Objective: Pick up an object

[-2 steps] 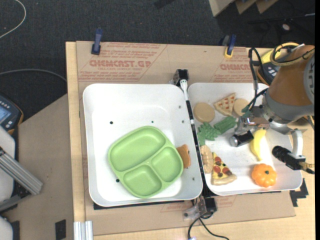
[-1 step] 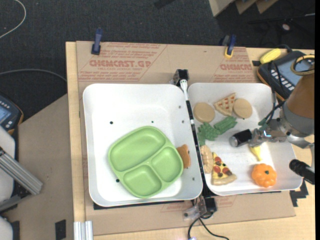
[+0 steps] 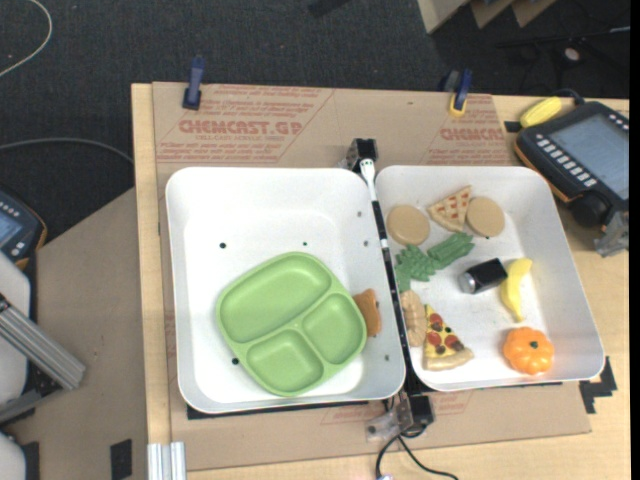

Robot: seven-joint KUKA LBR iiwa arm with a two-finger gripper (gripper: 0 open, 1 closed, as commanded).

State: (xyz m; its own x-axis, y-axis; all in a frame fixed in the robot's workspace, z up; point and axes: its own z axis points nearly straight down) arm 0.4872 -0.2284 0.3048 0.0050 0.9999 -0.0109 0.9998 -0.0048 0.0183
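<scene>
Sitting side by side on the table [image 3: 100, 268], the two white bins meet along a shared edge held by a black clip [image 3: 362, 152]. The left bin [image 3: 200, 218] has bare floor across its far half and down its left side. A green divided plate [image 3: 290, 323] fills its near half, and a small orange-brown piece [image 3: 370, 313] lies touching the plate's right rim, close to the shared wall. The right bin [image 3: 560, 268] is crowded. Two round tan discs [image 3: 408, 225] [image 3: 486, 217] flank a pizza slice [image 3: 452, 208] at the far side. A green leafy piece [image 3: 432, 256] lies just nearer, stretched slantwise. A black cylinder [image 3: 484, 275] lies on its side, long axis running left to right, almost touching a yellow banana [image 3: 517, 288] whose long axis runs far to near. An orange pumpkin [image 3: 528, 351] stands upright near the front right corner, with bare floor around it. A second pizza slice [image 3: 443, 340] lies flat, its tip pointing away and its crust toward the front wall. Whether the gripper is released or clenched cannot be told.
</scene>
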